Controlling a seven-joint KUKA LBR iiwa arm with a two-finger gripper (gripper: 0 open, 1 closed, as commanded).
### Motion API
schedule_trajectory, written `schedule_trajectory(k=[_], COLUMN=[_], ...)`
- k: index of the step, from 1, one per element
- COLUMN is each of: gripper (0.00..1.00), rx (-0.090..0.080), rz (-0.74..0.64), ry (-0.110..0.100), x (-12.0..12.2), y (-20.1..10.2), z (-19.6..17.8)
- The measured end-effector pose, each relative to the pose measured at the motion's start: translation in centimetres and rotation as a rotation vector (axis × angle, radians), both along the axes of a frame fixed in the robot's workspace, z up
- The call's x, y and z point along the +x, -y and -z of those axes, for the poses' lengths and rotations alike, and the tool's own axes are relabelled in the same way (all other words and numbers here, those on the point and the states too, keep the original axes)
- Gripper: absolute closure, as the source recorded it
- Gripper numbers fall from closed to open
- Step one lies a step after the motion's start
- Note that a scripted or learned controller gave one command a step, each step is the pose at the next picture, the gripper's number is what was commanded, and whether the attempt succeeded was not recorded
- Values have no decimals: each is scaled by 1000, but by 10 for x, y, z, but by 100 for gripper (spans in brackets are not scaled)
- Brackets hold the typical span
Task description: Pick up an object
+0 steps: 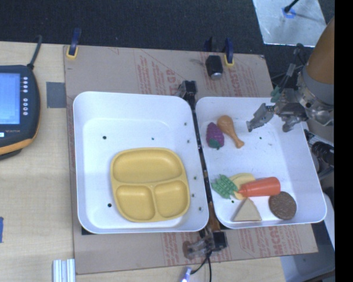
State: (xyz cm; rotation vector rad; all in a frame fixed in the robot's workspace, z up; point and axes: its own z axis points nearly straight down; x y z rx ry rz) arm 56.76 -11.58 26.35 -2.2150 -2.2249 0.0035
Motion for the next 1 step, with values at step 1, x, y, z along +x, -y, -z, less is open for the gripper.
schedule_trajectory(k=[1], gripper=[0], rx=[-1], rz=[-2], ry=[-4], x=[67], y=[-1], z=[169])
